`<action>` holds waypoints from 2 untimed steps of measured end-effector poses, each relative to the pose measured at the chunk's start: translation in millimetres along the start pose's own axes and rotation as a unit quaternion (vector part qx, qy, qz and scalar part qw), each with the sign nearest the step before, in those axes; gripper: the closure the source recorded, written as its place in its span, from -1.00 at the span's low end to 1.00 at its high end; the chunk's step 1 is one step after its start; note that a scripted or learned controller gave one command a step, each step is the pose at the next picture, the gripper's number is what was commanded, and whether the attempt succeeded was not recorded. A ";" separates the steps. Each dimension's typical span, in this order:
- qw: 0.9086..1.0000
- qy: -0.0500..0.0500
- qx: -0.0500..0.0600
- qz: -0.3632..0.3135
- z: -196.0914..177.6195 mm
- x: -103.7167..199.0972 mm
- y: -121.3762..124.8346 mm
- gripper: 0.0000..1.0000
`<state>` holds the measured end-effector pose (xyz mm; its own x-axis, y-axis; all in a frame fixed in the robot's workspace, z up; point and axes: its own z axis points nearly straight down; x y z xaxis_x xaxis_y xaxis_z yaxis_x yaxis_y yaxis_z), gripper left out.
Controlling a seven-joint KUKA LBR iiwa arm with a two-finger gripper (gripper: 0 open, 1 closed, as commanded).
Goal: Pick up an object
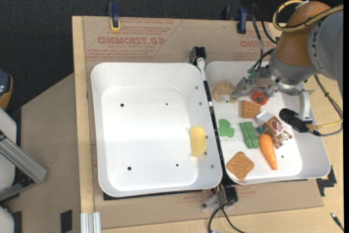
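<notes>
My gripper [244,87] reaches into the back of the right bin [305,169] from the right, under the grey wrist and orange band. Its tip is right beside a tan croissant-shaped piece [221,91], on that piece's right. A small red piece [259,98] lies just under the wrist, with an orange cracker [250,109] in front of it. Further forward lie a green leafy piece [225,129], a green block [250,135], a brown wrapped piece [274,130], a carrot [267,151] and a waffle-like biscuit [240,165]. I see nothing held.
The left bin [109,84] holds one yellow piece [198,141] near its right wall. A black divider strip [210,112] runs between the bins. A black cable end [293,119] and a yellow cable hang from the arm over the right bin's right side.
</notes>
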<state>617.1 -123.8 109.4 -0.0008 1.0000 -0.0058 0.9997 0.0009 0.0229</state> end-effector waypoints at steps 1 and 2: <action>1.000 0.000 -0.002 -0.001 6.0 -8.5 7.2 -1.00; 1.000 -0.002 -0.001 -0.001 10.1 -19.1 26.5 -1.00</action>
<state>643.8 -142.9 99.9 -0.0021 1.0000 -0.0089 0.9997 0.0023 0.0254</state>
